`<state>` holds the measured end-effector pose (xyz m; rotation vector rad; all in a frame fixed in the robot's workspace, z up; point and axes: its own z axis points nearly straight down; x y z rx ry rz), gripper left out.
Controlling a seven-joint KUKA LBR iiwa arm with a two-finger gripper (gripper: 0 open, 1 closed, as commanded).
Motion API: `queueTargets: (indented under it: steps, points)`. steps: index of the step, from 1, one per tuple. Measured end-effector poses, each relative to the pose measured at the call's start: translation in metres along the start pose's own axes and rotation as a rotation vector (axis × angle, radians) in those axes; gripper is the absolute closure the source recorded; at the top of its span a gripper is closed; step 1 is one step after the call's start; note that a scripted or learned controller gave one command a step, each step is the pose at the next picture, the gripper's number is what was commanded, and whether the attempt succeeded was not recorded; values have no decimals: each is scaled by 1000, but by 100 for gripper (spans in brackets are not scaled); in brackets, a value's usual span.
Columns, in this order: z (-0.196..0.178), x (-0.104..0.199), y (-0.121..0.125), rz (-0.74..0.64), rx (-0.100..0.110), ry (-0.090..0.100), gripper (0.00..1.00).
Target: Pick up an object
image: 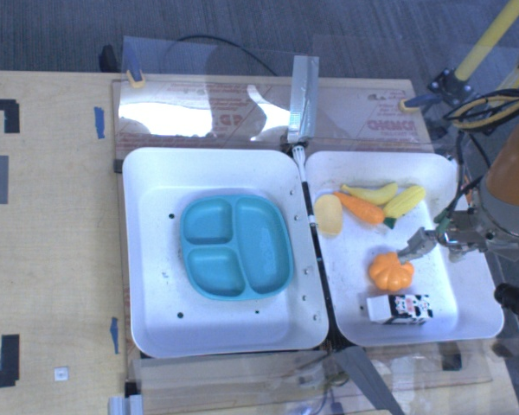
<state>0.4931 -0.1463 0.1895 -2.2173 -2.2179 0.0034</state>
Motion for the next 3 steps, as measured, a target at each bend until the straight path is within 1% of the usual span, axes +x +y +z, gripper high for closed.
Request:
queueTargets:
  steps: [1,2,3]
  points:
    - [103,36,26,-64,-11,-4,0]
    - [94,35,27,-61,-13,-4,100]
    - [5,61,-1,-30,-8,-2,100]
